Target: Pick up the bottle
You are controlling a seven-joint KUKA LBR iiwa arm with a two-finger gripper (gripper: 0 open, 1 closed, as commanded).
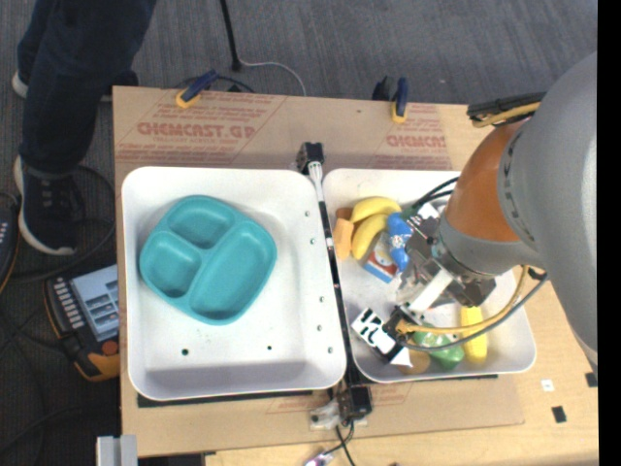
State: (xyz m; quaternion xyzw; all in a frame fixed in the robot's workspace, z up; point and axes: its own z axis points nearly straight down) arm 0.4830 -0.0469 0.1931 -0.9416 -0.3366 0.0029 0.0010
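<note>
A small blue and white bottle-like thing (396, 244) with a red edge lies in the right bin (514, 357), just right of the bananas. My gripper (424, 294) hangs low over the middle of that bin, immediately right of and below the blue and white thing. The grey wrist and orange band above hide the gripper's tips and whatever lies straight under them.
Two yellow bananas (367, 221) lie at the right bin's upper left, with an orange piece (343, 233) beside them. A green thing (444, 350) and a yellow thing (473, 333) rest near the bin's front wall. The left bin (155, 367) holds a teal divided plate (207, 256).
</note>
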